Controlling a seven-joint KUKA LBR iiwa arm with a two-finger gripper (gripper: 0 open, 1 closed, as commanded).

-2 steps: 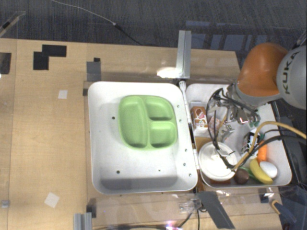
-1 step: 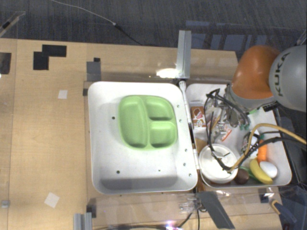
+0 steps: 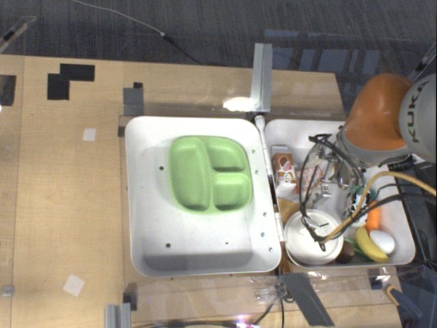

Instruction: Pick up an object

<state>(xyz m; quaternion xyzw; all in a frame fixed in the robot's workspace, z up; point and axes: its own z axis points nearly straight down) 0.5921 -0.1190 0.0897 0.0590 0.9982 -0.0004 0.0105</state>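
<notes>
I can't tell how my hand [image 3: 326,191] is set amid its cables, and with the banana [image 3: 369,245] and bowl [image 3: 313,238] crowded just below it, I risk nudging instead of gripping.

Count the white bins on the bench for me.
2. The left bin holds a green divided tray; the right bin holds the small items, with the arm over it hiding part of its floor.

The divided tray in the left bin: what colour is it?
Light green, plain, no pattern. The divided tray shows clearly in the camera view, lying in the white left bin.
</notes>
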